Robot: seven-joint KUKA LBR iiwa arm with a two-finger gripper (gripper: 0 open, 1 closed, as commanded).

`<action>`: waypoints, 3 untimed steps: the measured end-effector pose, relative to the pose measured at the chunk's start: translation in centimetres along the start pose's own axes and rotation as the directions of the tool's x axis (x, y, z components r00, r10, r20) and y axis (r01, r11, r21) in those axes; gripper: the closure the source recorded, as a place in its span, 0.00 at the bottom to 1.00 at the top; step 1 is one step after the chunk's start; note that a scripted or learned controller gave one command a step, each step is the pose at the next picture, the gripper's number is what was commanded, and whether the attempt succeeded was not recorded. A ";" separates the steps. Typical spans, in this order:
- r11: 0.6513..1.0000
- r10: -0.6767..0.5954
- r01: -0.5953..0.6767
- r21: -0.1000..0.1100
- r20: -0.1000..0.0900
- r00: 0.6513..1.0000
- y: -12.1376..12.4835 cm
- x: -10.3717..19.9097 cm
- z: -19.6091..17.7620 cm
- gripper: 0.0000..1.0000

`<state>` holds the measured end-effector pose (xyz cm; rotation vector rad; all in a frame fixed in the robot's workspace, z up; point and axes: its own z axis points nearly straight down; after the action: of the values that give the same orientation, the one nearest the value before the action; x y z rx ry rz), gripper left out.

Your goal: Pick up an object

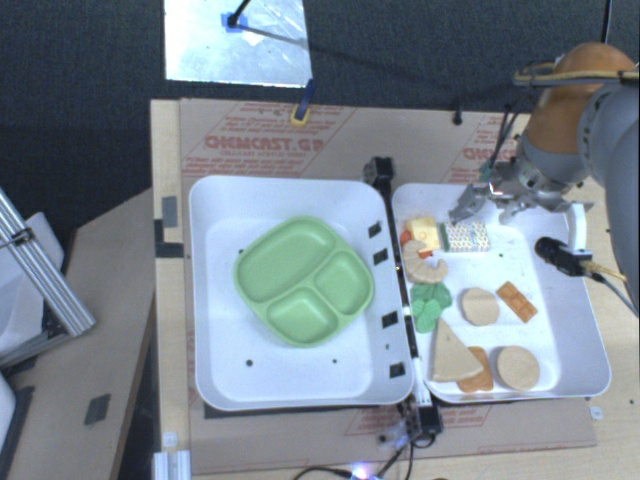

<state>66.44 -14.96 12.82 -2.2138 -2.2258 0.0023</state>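
Camera view: arm (600,128) comes in from right, cut off by frame edge past the orange band. Gripper (488,211) hangs over far part of right bin (575,338). I read two grey fingers (465,208) spread apart, nothing btwn them. Low res, tips hard to make out.

Closest pick candidate is the speckled white block (467,237), just under the left fingertip; can't tell if touching. Left of it is a yellow block (425,233) w/ smth red-orange at its left edge, too small to ID. Nearer: pale curled piece (425,266), then green leafy piece (430,306) by the bin's left wall. Mid bin: round tan disc (480,307) and orange ridged bar (517,301), close but apart. Near end: pale wedge (452,353) lying over an orange piece (482,375), which is mostly covered. Round biscuit (518,368) sits just right of it; contact unclear.

Left bin (212,298) holds a green divided plate (303,280), 3 compartments, tilted vs bin walls. Black clips (380,258) sit along the seam btwn bins.

Far bkgd: silver sheet (237,28), top cut by frame. Metal rails (40,278) at left edge, also cut off.
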 end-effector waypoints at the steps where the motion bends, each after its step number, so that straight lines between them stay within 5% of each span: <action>1: 1.000 -0.002 0.002 -0.003 0.001 1.000 0.0 0.1 4.6 0.00; 2: 1.000 -0.003 0.003 -0.008 0.003 1.000 0.2 0.0 3.2 1.00; 3: 1.000 0.003 -0.003 -0.010 0.002 1.000 0.2 -0.5 -1.4 1.00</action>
<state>66.63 -15.41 14.23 -2.2234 -2.2280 -0.0062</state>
